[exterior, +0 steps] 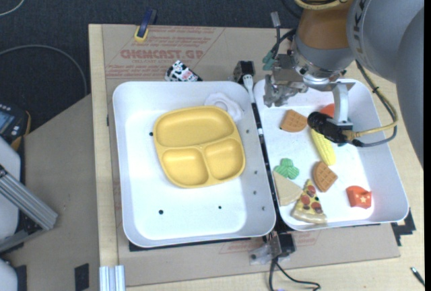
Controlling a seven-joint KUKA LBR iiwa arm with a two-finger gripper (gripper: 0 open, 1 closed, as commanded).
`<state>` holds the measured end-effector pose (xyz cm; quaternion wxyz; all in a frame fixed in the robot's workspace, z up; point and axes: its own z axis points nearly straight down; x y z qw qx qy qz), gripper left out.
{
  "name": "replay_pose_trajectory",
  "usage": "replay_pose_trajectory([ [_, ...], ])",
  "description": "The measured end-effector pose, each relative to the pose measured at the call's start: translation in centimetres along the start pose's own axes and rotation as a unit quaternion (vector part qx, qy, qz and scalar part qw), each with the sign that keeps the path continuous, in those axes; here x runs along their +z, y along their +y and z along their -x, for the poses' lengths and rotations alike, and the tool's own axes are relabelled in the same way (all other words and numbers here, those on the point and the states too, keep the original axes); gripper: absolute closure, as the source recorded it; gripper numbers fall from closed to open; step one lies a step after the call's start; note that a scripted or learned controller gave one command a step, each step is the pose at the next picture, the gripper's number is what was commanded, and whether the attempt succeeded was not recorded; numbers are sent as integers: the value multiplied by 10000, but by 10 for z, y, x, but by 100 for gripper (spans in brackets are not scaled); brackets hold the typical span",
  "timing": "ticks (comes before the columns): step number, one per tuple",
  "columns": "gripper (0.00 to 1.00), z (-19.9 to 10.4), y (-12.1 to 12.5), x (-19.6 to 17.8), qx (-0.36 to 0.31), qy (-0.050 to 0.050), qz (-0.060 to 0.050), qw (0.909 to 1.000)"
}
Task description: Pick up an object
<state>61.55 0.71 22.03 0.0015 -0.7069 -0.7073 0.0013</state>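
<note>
Yellow divided plate [199, 146] sitting in the left bin [135, 168]. Right of that plate: toy food in the right bin [387, 175], waffle [293, 122], corn [323, 146], pizza slice [309, 203]. Jaws [279, 91] hovering just above the waffle, can't tell if apart.

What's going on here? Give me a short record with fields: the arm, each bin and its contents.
arm: grey and orange, gripper low over the right bin's far left corner
left bin: yellow divided plate
right bin: toy foods, including corn cob, pizza slice, two waffles, a green piece, a red piece
</note>
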Motion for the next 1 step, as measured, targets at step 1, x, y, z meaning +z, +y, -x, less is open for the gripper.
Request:
replay_pose_trajectory([
  [1, 100, 5, 4, 5, 7, -4, 6, 10000],
])
